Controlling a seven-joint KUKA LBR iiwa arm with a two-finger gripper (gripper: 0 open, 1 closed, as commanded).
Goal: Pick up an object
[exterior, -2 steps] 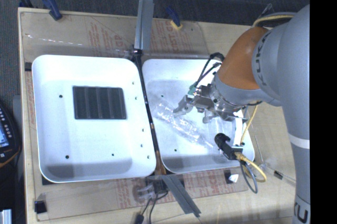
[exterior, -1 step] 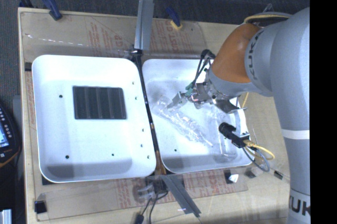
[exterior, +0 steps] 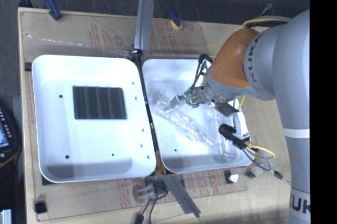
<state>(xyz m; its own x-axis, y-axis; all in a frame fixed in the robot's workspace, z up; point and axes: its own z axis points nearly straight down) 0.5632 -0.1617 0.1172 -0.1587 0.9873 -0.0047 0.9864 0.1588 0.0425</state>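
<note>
My gripper [exterior: 188, 98] hangs low over the right bin [exterior: 174, 162], near its middle, with the arm reaching in from the right. Just left of the gripper and below it lies a crumpled clear plastic piece [exterior: 181, 119], stretching diagonally across the bin floor. The gripper tip is at the upper end of that plastic, and I cannot tell whether they touch. A dark grey ribbed rectangular block [exterior: 99, 102] lies flat in the middle of the left bin [exterior: 52, 160].
A metal divider bar [exterior: 143, 20] stands behind the seam between the two bins. Blue clamps [exterior: 51, 6] hold the board's back edge. Something clear and faint [exterior: 224, 152] sits near the right bin's front right corner.
</note>
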